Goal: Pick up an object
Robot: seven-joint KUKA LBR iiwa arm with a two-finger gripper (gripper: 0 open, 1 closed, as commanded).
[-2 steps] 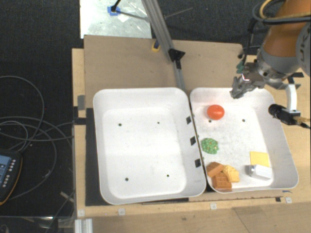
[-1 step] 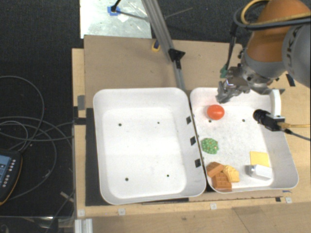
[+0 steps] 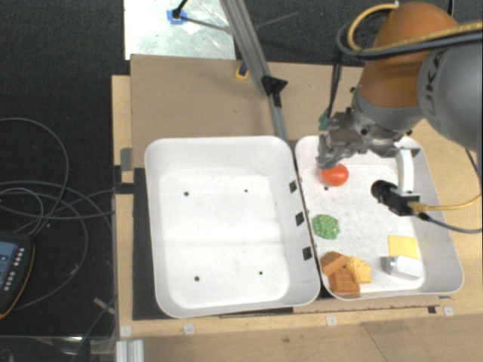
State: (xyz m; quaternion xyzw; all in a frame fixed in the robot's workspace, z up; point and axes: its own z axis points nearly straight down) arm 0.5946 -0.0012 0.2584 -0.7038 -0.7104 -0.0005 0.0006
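- Left bin (image 3: 219,225): shallow, white, smooth floor with a few dark dots; stands edge to edge with its neighbour on the brown bench (image 3: 196,96).
- Right bin (image 3: 361,216): same make, floor lightly speckled; holds all the loose items.
- Green disc (image 3: 326,226): flat and knobbly, near the bin's left wall, apart from the red ball.
- Gripper (image 3: 330,157): directly over the red ball, its tip at or just above it. How far open it is, and whether it has hold of anything, cannot be told from this angle.
- Red ball (image 3: 335,176): the likely target, in the far left part of the right bin.
  - Handling, as a judgement: small, light, smooth and round, so it may roll or squirt out of a pinch. Best taken across its middle, squarely from above.
  - Room: bare floor on every side, with the bin wall near on the left.
- Orange blocks (image 3: 343,271): a small heap at the near edge.
- Grey piece (image 3: 398,266) and yellow block (image 3: 403,246): near right corner, just beside each other, well apart from the ball.
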